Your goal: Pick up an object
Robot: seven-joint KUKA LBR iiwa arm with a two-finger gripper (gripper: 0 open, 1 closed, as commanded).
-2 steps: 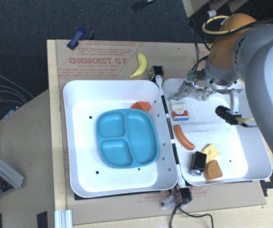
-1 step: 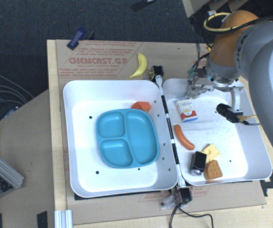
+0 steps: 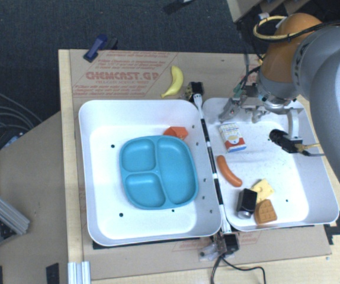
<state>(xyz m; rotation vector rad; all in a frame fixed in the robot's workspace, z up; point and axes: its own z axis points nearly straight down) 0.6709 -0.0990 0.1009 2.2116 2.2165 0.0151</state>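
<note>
A wooden worktop (image 3: pixel 128 70) stamped with red lettering carries a yellow banana (image 3: pixel 173 81) just behind the bins and a small blue item (image 3: pixel 95 48) at its far left corner, with dark carpet (image 3: pixel 39 16) and loose cables (image 3: pixel 4 99) beyond.

Even, bright overhead light washes my two white bins (image 3: pixel 93 176), nearly bleaching their walls. Shadows stay soft and short, pooling toward six o'clock under the blue tray (image 3: pixel 158 171). My grey arm (image 3: pixel 330 81) looms soft-focused at three o'clock. The dark floor at twelve o'clock stays dim and grainy.
</note>
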